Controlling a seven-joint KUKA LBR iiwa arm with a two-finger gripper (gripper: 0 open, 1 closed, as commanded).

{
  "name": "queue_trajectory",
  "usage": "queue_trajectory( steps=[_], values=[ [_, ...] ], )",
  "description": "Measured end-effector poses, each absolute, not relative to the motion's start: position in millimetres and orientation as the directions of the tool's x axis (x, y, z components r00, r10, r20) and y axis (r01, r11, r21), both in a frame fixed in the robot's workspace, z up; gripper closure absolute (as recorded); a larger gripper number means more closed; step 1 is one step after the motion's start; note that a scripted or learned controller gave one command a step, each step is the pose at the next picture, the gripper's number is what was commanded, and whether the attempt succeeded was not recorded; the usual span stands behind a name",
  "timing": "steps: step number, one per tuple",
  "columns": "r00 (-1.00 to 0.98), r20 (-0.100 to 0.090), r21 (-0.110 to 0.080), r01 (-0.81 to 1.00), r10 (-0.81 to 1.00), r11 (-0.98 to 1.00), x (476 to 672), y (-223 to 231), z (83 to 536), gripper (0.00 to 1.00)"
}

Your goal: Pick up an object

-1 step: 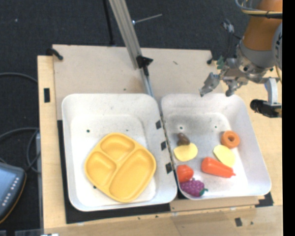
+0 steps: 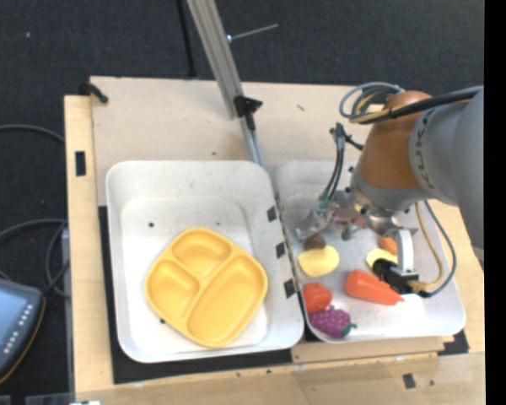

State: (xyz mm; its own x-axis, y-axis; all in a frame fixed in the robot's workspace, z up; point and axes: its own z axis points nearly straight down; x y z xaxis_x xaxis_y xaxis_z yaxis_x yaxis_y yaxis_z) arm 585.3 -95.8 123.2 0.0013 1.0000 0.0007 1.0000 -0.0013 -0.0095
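The right bin point(image 2: 443, 310) holds several toy foods. A pale yellow lemon-shaped piece point(image 2: 318, 261) lies by the bin's left wall, with a small brown piece point(image 2: 316, 243) touching its top. Below them lie a red piece point(image 2: 317, 296) and purple grapes point(image 2: 331, 320). An orange carrot point(image 2: 373, 288) lies to the right, with a yellow banana-like piece point(image 2: 382, 262) and a small orange piece point(image 2: 388, 245) above it. My gripper point(image 2: 319, 224) hangs low over the bin's upper left part, just above the brown piece. The wrist hides what lies directly under it.
The left bin point(image 2: 126, 184) holds a yellow divided plate point(image 2: 207, 287). A slanted metal post point(image 2: 219, 49) rises from the bench behind the bins. Cables point(image 2: 434, 251) loop from the wrist over the right bin's right side.
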Motion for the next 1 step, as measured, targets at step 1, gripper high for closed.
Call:
queue_trajectory(
  steps=[1],
  values=[
    [0.001,0.0,0.002,1.0,1.0,-0.001,618.0,-128.0,99.6,0.0]
  ],
)
